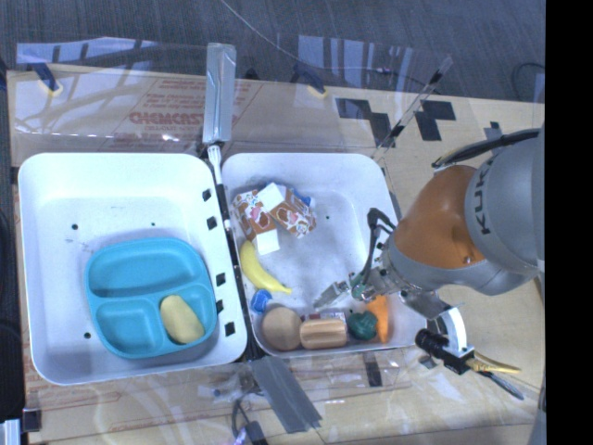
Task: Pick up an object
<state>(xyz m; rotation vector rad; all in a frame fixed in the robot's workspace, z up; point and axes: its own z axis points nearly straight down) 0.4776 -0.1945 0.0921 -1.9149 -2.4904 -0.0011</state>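
Over the right bin, near its lower right corner, we see the arm's tool lowered among the objects; whether its fingers stand apart or together we cannot tell, since the wrist and its orange band hide much of them. No object shows between the fingers, so we judge the pick as not yet made. Candidate objects lie close by along the bin's near wall: a carrot touching a small green piece, a hot-dog bun, and a brown ball. A banana and a blue cap lie further left, and crumpled snack packets sit toward the far wall. On the left, the second bin holds a blue divided tray with a yellow lemon-like object resting in one compartment. What remains is the grasp and the lift.
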